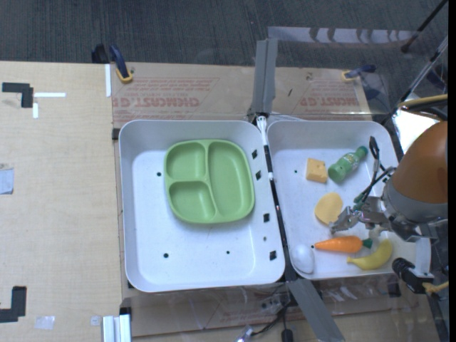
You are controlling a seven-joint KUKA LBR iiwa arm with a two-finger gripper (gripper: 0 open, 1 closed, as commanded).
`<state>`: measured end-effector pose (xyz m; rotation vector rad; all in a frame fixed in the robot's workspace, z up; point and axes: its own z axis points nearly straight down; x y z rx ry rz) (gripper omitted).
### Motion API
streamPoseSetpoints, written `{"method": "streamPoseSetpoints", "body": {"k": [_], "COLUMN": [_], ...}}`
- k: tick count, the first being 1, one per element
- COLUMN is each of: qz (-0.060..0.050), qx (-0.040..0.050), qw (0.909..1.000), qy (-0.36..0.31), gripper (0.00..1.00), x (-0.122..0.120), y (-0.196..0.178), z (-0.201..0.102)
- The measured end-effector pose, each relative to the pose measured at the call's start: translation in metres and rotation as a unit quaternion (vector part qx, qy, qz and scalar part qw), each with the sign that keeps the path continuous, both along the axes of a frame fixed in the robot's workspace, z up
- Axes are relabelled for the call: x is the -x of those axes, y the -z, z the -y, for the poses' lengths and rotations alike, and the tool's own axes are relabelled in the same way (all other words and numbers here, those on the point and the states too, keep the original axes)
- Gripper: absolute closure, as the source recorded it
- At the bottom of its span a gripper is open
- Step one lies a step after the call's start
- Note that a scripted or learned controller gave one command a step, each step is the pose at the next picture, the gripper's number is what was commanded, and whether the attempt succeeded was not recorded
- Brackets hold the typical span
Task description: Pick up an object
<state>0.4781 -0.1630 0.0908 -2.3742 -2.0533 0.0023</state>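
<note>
Left bin point(142, 212): green divided plate point(209, 181), far-centre. Right bin point(285, 191): white egg point(303, 257) near-left corner, cheese wedge point(316, 170), yellow round chip point(328, 208), orange carrot point(339, 245), green bottle point(347, 164) far side, banana point(371, 256) near-right. Claw point(350, 218) low just above the carrot, beside the chip; fingers look spread, gripping nothing.

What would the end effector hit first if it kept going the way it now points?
Probably the flat round yellow slice: the end effector points toward the view's left, just short of it. The orange plastic carrot lies just nearer the camera. Height is unclear.
</note>
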Motion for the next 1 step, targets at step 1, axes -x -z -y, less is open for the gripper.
{"method": "streamPoseSetpoints", "body": {"k": [1], "qz": [0.001], "qx": [0.0006], "qw": [0.9997], "qy": [-0.024], "gripper": [0.0], "x": [-0.0233], "y": [-0.0003], "z": [-0.0557]}}
